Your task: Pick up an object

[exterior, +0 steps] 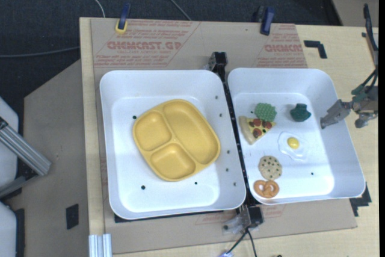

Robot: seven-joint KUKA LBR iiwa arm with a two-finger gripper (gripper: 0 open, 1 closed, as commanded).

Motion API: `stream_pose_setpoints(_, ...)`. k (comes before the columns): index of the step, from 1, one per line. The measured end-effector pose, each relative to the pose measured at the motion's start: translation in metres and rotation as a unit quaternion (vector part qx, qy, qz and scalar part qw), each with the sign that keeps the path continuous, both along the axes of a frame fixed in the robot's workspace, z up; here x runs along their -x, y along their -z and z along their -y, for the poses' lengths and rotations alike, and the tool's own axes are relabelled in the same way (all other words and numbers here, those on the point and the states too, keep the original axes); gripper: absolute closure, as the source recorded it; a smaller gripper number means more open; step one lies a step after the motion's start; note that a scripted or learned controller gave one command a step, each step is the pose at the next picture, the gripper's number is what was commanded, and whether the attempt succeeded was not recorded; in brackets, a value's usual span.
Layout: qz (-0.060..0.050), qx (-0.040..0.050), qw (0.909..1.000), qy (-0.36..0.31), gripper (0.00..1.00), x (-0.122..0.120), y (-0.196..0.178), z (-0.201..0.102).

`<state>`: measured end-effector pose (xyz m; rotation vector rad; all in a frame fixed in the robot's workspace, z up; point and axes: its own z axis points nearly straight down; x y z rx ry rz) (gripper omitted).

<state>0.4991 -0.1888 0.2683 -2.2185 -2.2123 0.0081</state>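
Observation:
The right bin holds several toy foods: a green broccoli, a dark green piece, a pizza slice, a fried egg, a cookie and a pretzel. My gripper is at that bin's right rim, to the right of the dark green piece. Its two grey fingers stand apart and open with nothing between them; one finger reaches over the rim.
The left bin holds a yellow divided plate. A black divider runs between the bins. Blue clamps grip the cardboard at the back edge, and cables lie on the dark floor beyond.

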Motion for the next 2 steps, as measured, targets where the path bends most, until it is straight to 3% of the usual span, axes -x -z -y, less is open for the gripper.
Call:
stream_pose_setpoints(1,0.005,0.0013,1.0,-0.001,0.0,-0.002,-0.005,0.0)
stream_pose_setpoints(2,0.002,-0.0002,1.0,-0.002,0.0,0.005,0.049,-0.009)
